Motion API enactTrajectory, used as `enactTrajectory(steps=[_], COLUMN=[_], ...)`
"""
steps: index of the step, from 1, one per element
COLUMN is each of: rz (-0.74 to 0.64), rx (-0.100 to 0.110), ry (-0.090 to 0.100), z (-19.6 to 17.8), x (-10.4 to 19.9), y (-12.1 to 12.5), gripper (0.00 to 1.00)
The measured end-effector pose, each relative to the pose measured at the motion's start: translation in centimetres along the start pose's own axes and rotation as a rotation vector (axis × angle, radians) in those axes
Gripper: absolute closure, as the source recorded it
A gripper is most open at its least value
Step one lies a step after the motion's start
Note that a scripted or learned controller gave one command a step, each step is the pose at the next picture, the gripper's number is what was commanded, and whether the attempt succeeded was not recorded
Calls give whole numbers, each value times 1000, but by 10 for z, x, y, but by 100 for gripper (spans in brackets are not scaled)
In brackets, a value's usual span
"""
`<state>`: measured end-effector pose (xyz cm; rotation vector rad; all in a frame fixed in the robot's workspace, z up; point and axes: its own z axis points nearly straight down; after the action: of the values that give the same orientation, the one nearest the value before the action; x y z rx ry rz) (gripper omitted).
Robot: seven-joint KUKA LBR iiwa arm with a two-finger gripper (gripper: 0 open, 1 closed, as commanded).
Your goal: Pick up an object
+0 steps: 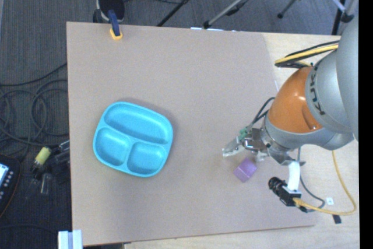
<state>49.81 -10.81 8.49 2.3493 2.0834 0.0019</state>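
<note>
Camera view: purple block (246, 169) sits on the tan worktop (192, 79), right of centre and well apart from the blue divided plate (133, 139) at left. Tool (240, 146) hangs just above and slightly left of the block in frame, close, possibly touching its top edge; can't confirm contact. Block looks roughly cubic, no clear long axis. Can't tell how the tool is set, and nothing visibly held. Likely next: small shift toward the block, then descend.

Grey arm (344, 84) entering from 3 o'clock, orange band (294, 105) above the wrist; gripper (236, 147) extended toward 9 o'clock, low over the surface, wrist cabling trailing toward 5 o'clock.
</note>
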Motion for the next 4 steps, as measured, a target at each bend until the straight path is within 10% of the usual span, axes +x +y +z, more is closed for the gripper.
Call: enactTrajectory(steps=[1,2,3,4], rz=[1,206,207,309], rx=[0,5,5,1], ry=[1,-3,-3,1], z=[-10,-98,-98,0], x=[0,15,15,-10], y=[0,-4,-4,-12], gripper=[100,100,0,0])
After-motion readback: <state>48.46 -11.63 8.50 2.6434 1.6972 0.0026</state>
